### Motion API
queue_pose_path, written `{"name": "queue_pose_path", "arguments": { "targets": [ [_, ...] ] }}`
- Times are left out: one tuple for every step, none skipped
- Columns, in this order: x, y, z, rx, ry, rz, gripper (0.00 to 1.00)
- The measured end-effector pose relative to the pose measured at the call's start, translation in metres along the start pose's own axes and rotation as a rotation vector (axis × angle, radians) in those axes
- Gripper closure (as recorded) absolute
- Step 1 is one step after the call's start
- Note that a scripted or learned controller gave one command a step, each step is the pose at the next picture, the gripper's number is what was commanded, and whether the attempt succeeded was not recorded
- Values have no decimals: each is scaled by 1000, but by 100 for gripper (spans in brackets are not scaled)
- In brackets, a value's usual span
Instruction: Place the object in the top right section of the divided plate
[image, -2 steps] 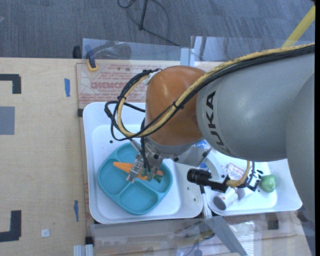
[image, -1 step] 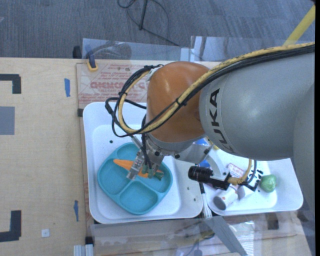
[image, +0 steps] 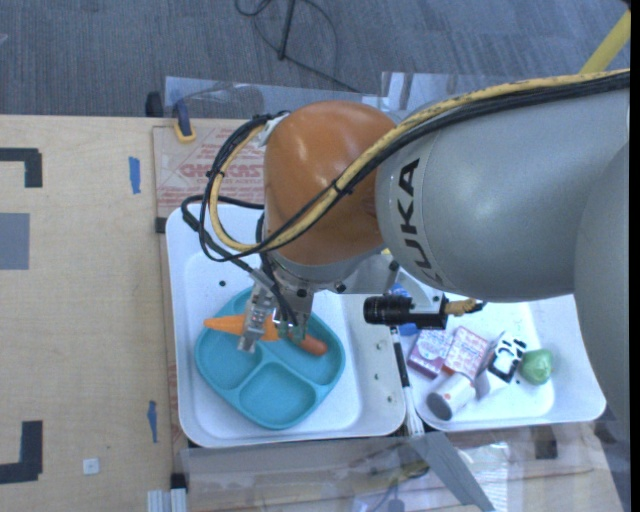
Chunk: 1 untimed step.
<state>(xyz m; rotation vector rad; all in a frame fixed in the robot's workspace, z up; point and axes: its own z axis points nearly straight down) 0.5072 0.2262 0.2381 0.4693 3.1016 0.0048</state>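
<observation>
Carrot toy, orange, is lying across the upper compartments of the blue divided plate in the left bin, its right end reaching toward the plate's top right section. Your gripper is hovering right over it; I cannot tell whether the jaws are gripping it or parted. You're looking at the placing step. Next you're needing a clean release, then a straight lift away.
</observation>
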Motion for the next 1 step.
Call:
{"name": "queue_pose_path", "arguments": {
  "targets": [
    [18,-40,112,2,6,-312,100]
  ]
}}
